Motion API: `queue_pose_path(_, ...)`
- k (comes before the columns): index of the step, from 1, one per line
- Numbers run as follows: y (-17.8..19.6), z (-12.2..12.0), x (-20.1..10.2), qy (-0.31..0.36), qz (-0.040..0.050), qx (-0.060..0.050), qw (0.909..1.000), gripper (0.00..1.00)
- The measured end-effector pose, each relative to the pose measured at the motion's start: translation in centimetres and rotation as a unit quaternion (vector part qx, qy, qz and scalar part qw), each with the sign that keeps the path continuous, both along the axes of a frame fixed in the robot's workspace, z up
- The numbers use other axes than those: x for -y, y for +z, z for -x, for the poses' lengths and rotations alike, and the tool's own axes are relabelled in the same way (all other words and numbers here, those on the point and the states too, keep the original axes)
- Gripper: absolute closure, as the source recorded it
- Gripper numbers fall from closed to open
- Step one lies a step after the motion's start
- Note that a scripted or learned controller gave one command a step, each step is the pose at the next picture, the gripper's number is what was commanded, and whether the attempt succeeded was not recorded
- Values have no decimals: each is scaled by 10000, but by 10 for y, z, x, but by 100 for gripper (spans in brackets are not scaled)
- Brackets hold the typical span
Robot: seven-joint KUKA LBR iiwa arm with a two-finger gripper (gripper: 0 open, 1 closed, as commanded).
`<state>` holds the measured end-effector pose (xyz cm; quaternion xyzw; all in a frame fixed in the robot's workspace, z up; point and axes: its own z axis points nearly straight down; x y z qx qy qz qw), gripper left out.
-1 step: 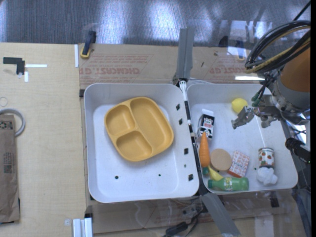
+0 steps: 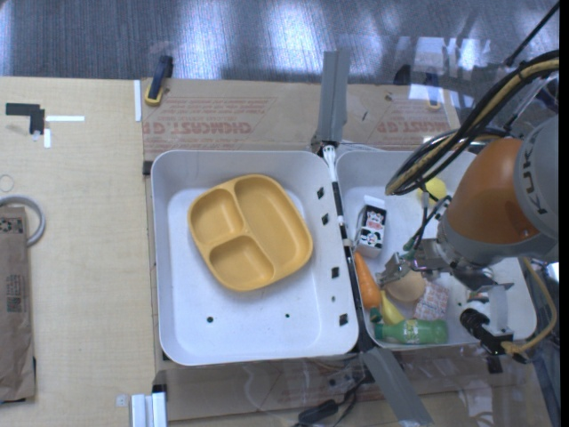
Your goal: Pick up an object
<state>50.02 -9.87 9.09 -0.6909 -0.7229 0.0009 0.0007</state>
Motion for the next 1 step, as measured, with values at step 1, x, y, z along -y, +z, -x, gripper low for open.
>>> queue_pose_path(1, 8, 0, 1, -18, 3, -9, 10000, 100)
